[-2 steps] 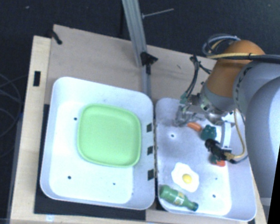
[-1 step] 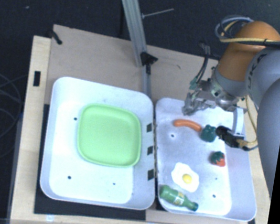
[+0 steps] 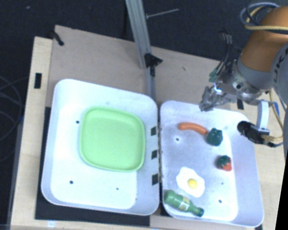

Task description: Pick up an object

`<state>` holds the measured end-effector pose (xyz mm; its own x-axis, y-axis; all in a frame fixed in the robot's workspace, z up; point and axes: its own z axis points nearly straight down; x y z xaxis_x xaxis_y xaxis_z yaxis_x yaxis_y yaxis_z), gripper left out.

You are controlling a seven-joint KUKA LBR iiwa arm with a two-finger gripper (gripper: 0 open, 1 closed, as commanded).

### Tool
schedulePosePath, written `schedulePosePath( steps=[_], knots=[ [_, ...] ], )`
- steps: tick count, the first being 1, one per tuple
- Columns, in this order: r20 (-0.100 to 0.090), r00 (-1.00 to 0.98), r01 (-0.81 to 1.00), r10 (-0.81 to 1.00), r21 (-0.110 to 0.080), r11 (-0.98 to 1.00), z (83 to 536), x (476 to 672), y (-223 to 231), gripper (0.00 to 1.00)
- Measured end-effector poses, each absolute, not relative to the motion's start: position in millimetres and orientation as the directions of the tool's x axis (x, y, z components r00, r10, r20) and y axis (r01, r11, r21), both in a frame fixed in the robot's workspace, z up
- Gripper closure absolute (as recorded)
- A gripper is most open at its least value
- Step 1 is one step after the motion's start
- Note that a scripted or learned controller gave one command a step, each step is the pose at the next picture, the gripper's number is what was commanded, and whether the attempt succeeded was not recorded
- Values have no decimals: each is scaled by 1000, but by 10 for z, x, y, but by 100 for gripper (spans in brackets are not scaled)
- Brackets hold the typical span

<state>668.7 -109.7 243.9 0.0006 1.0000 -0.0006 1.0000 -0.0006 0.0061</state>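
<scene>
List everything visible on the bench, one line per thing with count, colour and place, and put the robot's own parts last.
Bins: 2, white, side by side on the bench.
Plate: 1, light green, middle of the left bin.
Sausage: 1, orange, far part of the right bin.
Dark green toy: 1, just right of the sausage; kind unclear.
Small toy: 1, red and green, right side of the right bin.
Fried egg: 1, white with yellow yolk, near part of the right bin.
Bottle: 1, green, lying at the right bin's near edge.
Pole: 1, grey, slanting behind the bins.
Arm: 1, grey with orange band, upper right.
Pincer: 1, dark, above the right bin's far edge.
</scene>
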Motion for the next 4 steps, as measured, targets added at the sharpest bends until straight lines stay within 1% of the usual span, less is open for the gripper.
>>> schedulePosePath(
  steps=[1,3,4],
  knots=[
    [0,0,1000,1000,2,0,2607,6690,-1102,100],
    [0,-2,1000,1000,0,2,2408,6076,-355,100],
    [1,-4,1000,1000,1,4,2426,5785,188,100]
  ],
)
